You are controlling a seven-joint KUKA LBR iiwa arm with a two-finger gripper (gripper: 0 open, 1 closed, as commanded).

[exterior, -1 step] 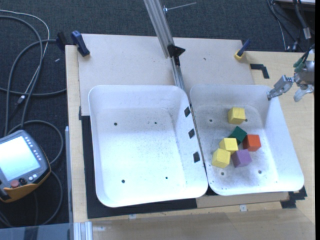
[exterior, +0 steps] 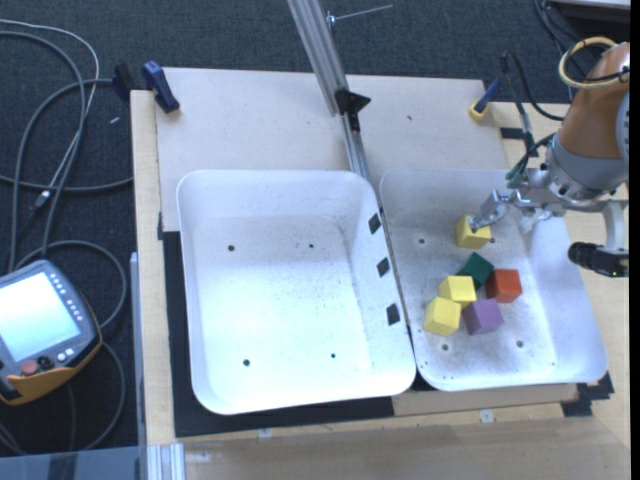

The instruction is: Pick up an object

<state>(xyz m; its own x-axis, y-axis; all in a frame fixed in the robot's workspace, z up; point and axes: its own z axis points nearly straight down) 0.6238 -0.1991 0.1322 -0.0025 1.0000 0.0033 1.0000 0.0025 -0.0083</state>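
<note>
The table carried two shallow white bins side by side, and the arm reached in from the right over the right bin. The left bin lay well to the left of the fingers, beyond a metal rail that ran down between the two bins. A handheld control screen sat on the floor, far to the left of the fingers, among loose cables.

The fingers hung low over the upper part of the right bin, with the arm's grey wrist directly to their right. How far they were parted could not be told, and nothing could be seen held between them.

A yellow block lay tilted just below and to the left of the fingertips, so close that contact could not be ruled out. Further below the fingers sat a tight cluster of blocks: a green block nearest, an orange block just right of it, a second yellow block, a purple block and a third yellow block lowest and to the left.
</note>
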